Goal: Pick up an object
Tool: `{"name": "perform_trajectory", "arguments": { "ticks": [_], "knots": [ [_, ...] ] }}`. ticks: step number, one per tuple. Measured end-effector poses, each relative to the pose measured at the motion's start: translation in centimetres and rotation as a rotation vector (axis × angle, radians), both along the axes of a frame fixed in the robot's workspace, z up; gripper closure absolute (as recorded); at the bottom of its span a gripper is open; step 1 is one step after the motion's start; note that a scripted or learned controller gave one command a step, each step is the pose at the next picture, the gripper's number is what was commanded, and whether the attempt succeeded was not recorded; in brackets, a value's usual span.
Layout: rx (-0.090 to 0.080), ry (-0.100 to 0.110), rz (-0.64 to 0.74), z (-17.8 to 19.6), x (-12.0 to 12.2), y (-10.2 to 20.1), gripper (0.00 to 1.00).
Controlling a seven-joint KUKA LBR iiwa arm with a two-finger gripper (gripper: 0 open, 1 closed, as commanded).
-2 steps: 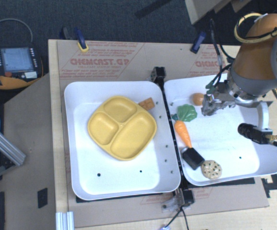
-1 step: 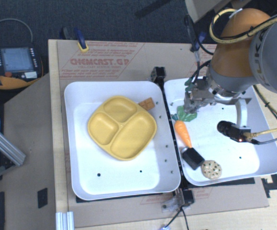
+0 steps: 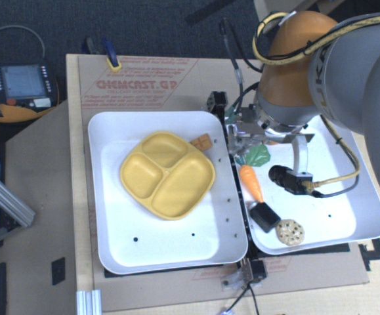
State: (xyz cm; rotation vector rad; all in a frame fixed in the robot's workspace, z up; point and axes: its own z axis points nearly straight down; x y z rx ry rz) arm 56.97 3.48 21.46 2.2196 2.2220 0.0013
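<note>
While gripper (image 3: 245,146) hangs over green item (image 3: 256,155) at right bin's (image 3: 367,209) left wall, can't tell its state; risk: wall plus carrot (image 3: 251,182) just beside crowd approach, so a miss or nudge is likely.

A dark blue carpet floor (image 3: 144,18) lies at the top. The brown desk (image 3: 144,84) fills the middle.
</note>
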Motion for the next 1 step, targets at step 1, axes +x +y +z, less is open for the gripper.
{"name": "perform_trajectory", "arguments": {
  "ticks": [1],
  "knots": [
    [0.002,-0.002,0.005,0.13,2.27,5.57,1.00]
  ]
}}
